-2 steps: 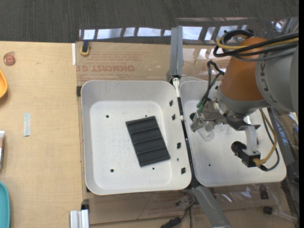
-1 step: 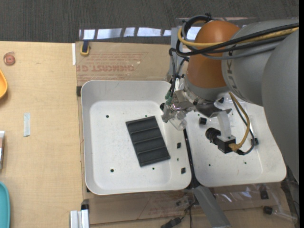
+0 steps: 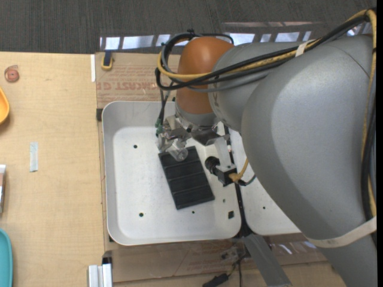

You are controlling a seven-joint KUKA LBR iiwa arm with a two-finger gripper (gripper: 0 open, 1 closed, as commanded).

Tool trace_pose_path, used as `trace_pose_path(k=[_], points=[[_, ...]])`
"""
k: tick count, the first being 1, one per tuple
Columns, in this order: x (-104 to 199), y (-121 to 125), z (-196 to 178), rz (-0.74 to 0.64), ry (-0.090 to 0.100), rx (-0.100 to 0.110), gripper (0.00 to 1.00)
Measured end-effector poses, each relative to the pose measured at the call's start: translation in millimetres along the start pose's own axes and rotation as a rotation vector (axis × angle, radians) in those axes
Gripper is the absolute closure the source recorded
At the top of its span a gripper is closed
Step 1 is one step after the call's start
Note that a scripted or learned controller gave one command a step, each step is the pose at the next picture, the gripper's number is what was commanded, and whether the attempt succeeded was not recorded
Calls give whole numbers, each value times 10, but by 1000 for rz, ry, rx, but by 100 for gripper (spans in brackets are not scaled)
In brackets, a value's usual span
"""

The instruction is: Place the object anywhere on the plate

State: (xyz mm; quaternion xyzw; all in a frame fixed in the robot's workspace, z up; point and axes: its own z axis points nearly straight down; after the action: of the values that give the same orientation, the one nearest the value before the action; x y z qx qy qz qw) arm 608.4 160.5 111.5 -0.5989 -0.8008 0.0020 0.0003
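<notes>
My pincer [image 3: 175,143] hangs low over the left white bin [image 3: 128,178], a shallow, smooth-walled tray with rounded corners; I cannot tell how it is set. Directly below it, a flat black rectangular object [image 3: 188,182] with ribbed segments lies tilted on the bin floor. My orange band [image 3: 200,70] is glossy and rounded.
</notes>
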Motion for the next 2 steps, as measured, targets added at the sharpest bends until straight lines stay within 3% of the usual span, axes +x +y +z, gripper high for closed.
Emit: trace_pose_path(k=[1,2], points=[[0,1,-2,0,0,0,0],[2,528,191,-352,0,-2,0]])
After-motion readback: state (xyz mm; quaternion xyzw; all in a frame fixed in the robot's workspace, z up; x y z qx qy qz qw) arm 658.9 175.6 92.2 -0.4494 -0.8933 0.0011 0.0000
